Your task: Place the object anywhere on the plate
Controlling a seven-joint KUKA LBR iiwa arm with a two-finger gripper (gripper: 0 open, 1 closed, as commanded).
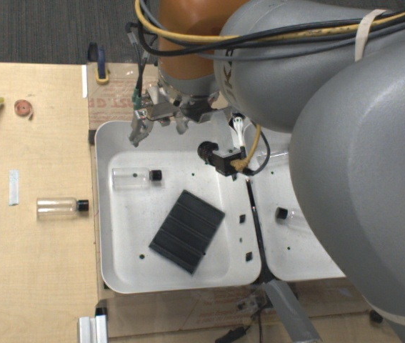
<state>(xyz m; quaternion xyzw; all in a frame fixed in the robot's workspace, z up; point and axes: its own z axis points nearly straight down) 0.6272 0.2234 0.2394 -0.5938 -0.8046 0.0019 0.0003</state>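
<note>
A small clear vial with a black cap (136,178) lies on its side near the left wall of the left bin (116,263). A flat black ridged rectangular plate (187,231) rests tilted in the middle of that bin, down and to the right of the vial. My gripper (159,126) hangs over the bin's back edge, above the vial and apart from it. Its two fingers (137,131) stand spread with nothing between them. The grey arm with its orange band covers the top right of the view.
A second clear vial (61,206) lies on the wooden bench left of the bins, beside a small white strip (13,188) and a brown disc (22,107). A small black piece (281,214) sits in the right bin. Cables and a black fitting (216,156) hang over the divider.
</note>
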